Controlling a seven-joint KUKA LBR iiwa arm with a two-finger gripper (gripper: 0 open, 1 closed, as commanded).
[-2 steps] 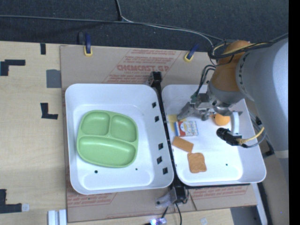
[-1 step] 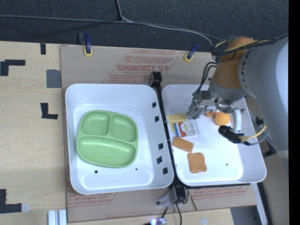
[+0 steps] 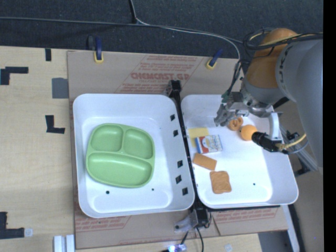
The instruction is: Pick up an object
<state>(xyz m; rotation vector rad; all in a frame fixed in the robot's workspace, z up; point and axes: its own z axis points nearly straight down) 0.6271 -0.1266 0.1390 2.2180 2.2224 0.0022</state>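
Bins sit side by side on a cardboard sheet (image 3: 157, 70) over a wooden bench (image 3: 31, 140). The left bin (image 3: 84, 106) holds a green plate (image 3: 120, 155) with three compartments, lying flat toward the bin's left half.

The right bin (image 3: 262, 188) holds several small things. A yellow block (image 3: 197, 132) lies near the bin's left wall, and just below it, touching or nearly so, is a small packet (image 3: 209, 144) printed in red, white and blue. Below that lies a tilted orange wafer (image 3: 204, 161), and nearer the front of the bin a square orange cracker (image 3: 220, 182), set slightly apart from the wafer.

The grey arm (image 3: 302, 83) reaches in from the right, its orange band (image 3: 268, 56) visible above the wrist. The gripper (image 3: 230, 117) hangs over the bin's upper middle — its fingers point down and left. A small orange piece (image 3: 235, 123) sits right at the fingertips; whether it is between them or just beside them cannot be told, nor whether the fingers are open or closed. A round orange ball (image 3: 247, 133) lies just to the right of that piece, close beside the gripper's body.

Two clamps, yellow and blue (image 3: 97, 50), pin the cardboard's far edge — a black cable (image 3: 157, 26) runs across the dark floor beyond.
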